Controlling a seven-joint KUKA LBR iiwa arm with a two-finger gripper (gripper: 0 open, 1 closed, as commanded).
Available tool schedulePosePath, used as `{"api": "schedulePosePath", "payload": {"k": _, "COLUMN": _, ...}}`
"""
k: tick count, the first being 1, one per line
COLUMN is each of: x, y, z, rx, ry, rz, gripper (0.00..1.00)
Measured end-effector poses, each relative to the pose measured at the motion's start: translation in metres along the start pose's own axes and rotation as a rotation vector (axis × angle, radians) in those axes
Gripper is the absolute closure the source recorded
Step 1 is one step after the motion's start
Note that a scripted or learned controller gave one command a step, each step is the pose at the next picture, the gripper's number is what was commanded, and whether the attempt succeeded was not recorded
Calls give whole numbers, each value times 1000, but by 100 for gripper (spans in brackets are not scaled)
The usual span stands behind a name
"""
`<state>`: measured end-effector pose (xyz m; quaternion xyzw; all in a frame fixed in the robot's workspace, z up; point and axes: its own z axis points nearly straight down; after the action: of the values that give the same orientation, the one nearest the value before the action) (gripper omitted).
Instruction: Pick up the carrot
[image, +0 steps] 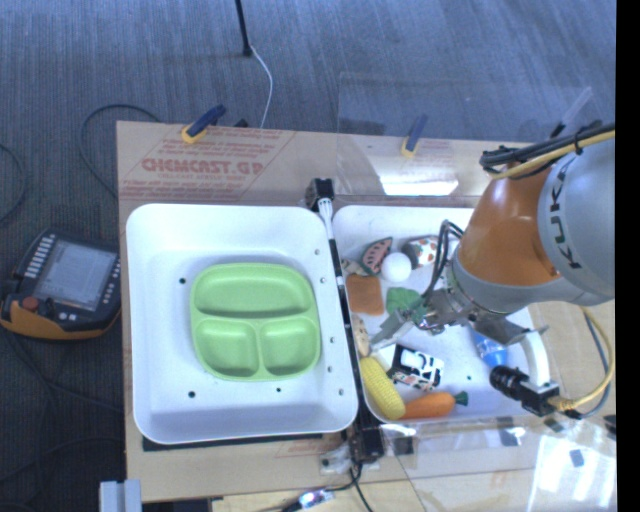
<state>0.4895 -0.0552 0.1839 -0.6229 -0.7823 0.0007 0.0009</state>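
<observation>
The carrot (431, 405) lies flat at the near edge of the right bin (520, 385), nearer the camera than the gripper (405, 322) and a little right of its tips, touching the corn cob (381, 386). It looks like a light, stiff, smooth plastic toy, likely slippery; I would pinch across the orange middle, clear of the green stalk. Whether the fingers are spread or pressed together, I cannot tell. Farther off, the arm's casing reads "KUKA"; beyond the left bin (150, 300), the board (200, 165) reads "CHEMCAST GP".
</observation>
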Motion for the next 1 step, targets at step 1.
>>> {"api": "schedulePosePath", "payload": {"k": 1, "x": -49, "y": 51, "z": 1, "rx": 0, "ry": -4, "rz": -29, "gripper": 0}}
